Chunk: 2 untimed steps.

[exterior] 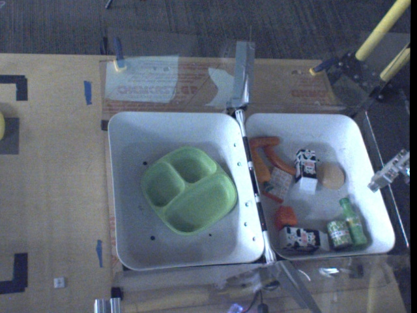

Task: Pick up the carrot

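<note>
The carrot [276,160] is a long orange piece lying at a slant in the upper left part of the right bin [365,142]. It sits among other orange-red pieces near the bin's left wall, and one end touches a small packet [281,182]. My gripper [390,171] shows as a small pale grey part at the right bin's right rim, well to the right of the carrot and apart from every object.
The right bin also holds a cow-print carton [305,165], a tan round piece [331,175], a red piece [285,216], a second cow-print carton [300,238], a green can [339,233] and a green bottle [355,222]. A green divided plate [189,189] lies in the left bin [124,142].
</note>
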Each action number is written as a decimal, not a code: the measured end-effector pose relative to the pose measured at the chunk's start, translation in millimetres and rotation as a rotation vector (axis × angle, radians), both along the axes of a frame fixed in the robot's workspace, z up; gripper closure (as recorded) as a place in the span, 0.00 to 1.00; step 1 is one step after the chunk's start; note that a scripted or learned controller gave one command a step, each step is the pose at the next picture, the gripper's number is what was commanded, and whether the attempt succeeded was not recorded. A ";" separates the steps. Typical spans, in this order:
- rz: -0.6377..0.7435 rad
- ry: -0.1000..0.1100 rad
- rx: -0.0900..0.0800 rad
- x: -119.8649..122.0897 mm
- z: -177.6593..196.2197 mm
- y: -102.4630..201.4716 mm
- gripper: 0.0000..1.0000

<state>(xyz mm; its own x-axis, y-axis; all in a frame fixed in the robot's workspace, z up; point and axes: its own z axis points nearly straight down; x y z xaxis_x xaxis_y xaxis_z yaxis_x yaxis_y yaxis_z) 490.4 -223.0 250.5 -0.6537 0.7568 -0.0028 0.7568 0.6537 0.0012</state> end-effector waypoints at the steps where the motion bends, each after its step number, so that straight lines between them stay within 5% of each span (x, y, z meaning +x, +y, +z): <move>1: -0.378 0.001 0.001 -0.7 -6.6 -0.1 1.00; 2: -0.398 0.005 0.002 -11.3 -21.2 0.2 1.00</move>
